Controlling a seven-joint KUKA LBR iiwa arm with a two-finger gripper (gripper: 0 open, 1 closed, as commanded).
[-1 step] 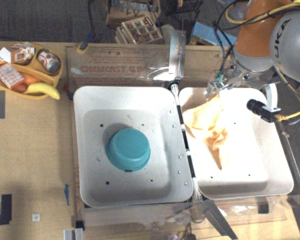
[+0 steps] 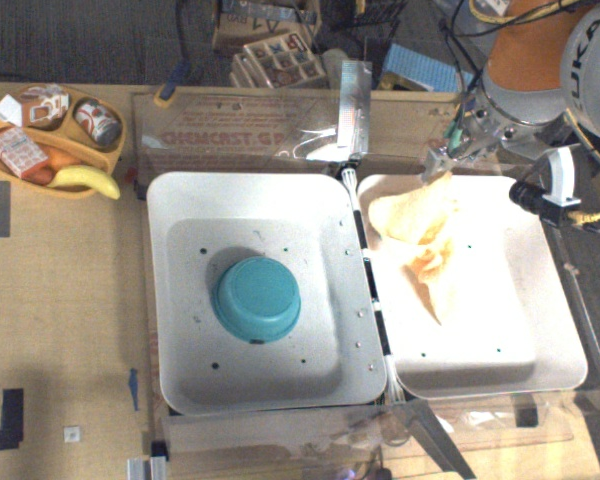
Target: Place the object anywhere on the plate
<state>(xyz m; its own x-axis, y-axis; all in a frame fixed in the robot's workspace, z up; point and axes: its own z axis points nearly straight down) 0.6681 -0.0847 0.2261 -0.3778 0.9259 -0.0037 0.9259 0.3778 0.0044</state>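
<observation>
Hand point(image 2: 442, 160) over the far left corner of the right bin point(image 2: 540, 358). Cloth point(image 2: 420, 230) just below the hand, in that bin's near-left part. Left of the hand, across the divide, the left bin point(image 2: 180, 218) with a plate point(image 2: 258, 299) inside. Farther left, on the surface point(image 2: 60, 298), a basket point(image 2: 0, 158) of food.

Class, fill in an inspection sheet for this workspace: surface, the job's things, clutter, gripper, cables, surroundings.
Surface: wooden bench bearing two white bins, left bin and right bin.
Job's things: teal plate upside-down-looking in the left bin; yellow cloth-like object hanging into the right bin's far corner.
Clutter: tray of toy food with a banana at the bench's far left.
Gripper: gripper at the object's top edge; the object appears pinched there.
Cables: black cables above the arm.
Surroundings: boxes and crates on the floor behind.
</observation>
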